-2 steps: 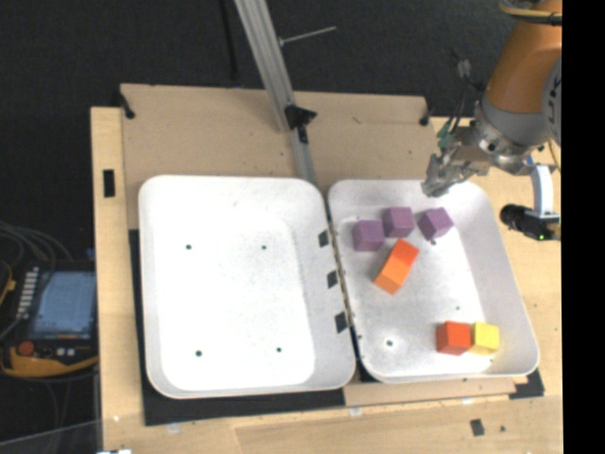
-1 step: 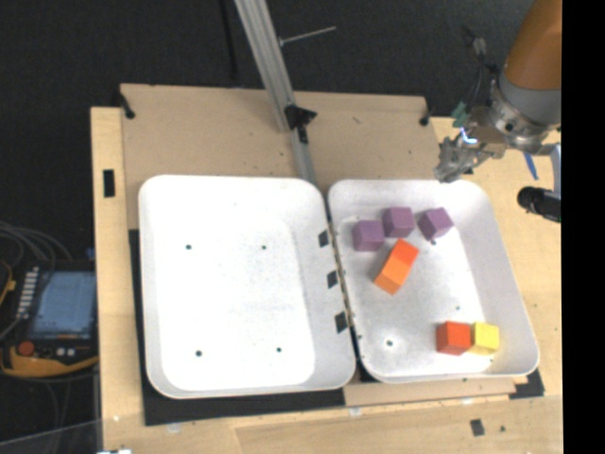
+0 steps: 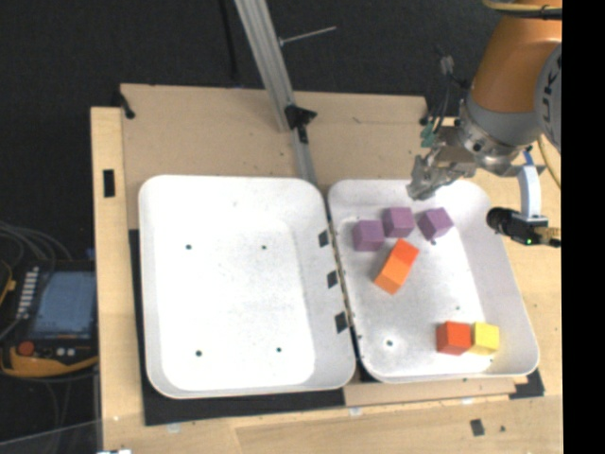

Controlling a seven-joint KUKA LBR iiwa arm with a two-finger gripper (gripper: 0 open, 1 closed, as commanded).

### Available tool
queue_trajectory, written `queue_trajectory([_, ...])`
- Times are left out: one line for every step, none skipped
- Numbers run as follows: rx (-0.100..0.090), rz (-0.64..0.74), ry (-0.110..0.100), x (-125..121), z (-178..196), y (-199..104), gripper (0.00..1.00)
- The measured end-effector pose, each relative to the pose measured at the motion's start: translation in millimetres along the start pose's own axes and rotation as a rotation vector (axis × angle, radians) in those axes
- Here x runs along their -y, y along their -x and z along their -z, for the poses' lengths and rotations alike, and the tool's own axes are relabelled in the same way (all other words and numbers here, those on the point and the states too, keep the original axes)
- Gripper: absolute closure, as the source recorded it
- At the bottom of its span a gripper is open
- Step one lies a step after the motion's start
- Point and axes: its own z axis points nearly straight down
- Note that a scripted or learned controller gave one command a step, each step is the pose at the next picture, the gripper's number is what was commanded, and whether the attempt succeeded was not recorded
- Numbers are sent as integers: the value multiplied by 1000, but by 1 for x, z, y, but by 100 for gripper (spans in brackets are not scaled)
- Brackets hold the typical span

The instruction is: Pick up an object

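Seen from above at a slant, a wooden table (image 3: 189, 130) carries two shallow white bins side by side. The end effector (image 3: 423, 185) hangs over the far edge of the right bin (image 3: 506, 291), and it is too small and dark to tell whether it is released or clenched. Nothing can be seen gripped in it. Just below it in the right bin lie three purple blocks (image 3: 398, 221) in a loose row, the nearest one just beside the tool's tip. A tilted orange block (image 3: 396, 265) lies just in front of the purple ones, close to them. Near the bin's front right corner, a red-orange block (image 3: 454, 337) and a yellow block (image 3: 486, 337) sit touching each other. The left bin (image 3: 232, 282) shows a few small dark specks. A slanted metal rail (image 3: 269, 64) rises behind the bins. The grey arm (image 3: 515, 64), with its orange band, reaches in from the right, angled down and leftward toward the right bin.
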Motion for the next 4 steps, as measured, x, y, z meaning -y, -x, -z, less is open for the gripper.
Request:
queue_trajectory([0,-1,1,31,-9,-43,100])
queue_trajectory([-2,3,1,48,-6,-97,100])
queue_trajectory([-2,3,0,73,-3,-139,100])
queue_trajectory([-2,3,-1,95,-16,-195,100])
